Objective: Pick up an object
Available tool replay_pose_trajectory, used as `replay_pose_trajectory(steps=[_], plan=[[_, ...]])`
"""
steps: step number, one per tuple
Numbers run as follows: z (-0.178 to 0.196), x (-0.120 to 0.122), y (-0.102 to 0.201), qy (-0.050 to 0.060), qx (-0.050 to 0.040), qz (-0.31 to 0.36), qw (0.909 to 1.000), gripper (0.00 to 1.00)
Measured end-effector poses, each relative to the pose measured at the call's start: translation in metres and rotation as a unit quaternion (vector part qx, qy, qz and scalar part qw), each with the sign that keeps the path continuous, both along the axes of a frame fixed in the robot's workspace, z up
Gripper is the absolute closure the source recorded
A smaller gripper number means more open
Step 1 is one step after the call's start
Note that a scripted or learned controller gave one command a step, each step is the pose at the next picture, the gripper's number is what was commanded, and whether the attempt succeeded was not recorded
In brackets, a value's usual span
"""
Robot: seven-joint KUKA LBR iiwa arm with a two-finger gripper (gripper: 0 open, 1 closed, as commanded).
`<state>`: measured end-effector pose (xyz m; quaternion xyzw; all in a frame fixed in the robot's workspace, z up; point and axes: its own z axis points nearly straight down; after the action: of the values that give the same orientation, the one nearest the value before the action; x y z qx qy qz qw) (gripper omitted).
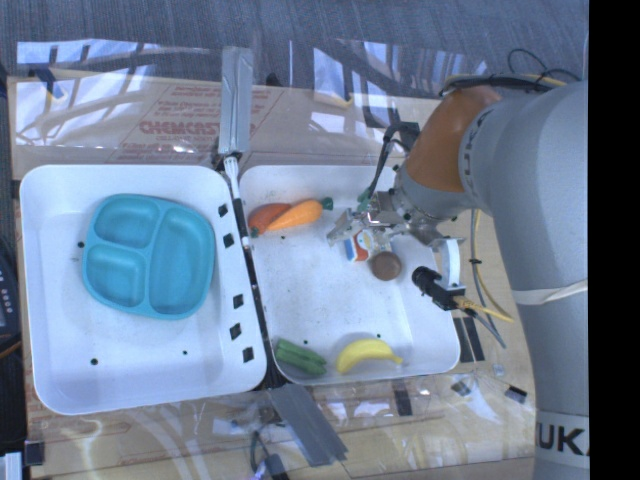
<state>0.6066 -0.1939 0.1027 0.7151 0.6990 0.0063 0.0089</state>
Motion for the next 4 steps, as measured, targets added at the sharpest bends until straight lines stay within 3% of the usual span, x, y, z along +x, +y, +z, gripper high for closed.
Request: replay_pose_trajectory(steps=[1, 2, 3, 4], plan=[[0.000, -0.019, -0.004, 0.000, 0.0003, -0.006, 1.0000, 0.00], [0.000, -0.021, 0.002, 0.000, -0.0025, -0.001, 1.0000, 0.00], [-0.001, -0.047, 0.052, 0.001, -0.0042, 0.093, 0.9957, 0.00], [-0.001, -0.031, 0.021, 0.002, 0.0005, 0.016, 0.9999, 0.00]])
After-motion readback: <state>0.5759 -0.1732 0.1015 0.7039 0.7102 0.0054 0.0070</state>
